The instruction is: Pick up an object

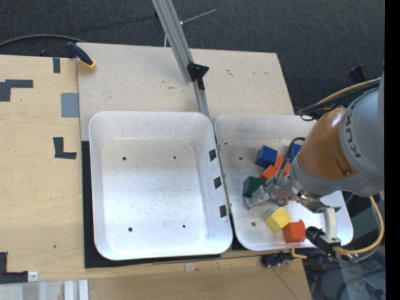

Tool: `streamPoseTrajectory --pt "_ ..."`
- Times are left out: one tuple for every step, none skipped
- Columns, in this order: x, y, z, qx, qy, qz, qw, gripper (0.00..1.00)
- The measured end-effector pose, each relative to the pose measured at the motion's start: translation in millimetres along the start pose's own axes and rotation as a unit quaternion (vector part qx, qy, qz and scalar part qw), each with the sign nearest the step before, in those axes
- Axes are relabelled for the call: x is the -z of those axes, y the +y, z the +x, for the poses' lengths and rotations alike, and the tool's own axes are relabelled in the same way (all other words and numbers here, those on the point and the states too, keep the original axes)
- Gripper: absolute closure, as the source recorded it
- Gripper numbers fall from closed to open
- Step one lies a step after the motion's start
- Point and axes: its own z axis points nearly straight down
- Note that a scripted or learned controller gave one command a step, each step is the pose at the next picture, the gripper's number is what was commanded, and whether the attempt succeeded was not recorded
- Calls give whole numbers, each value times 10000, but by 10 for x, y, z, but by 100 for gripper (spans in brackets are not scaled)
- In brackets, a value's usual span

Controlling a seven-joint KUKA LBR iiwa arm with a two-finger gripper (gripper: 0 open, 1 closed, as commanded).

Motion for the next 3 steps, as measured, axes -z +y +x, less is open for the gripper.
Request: streamPoseTrajectory --pt "111 0 9 4 9 3 10000 100" --pt "578 54 89 6 -1 -32 10000 100" --pt "1118 -9 18 0 -5 -37 10000 100"
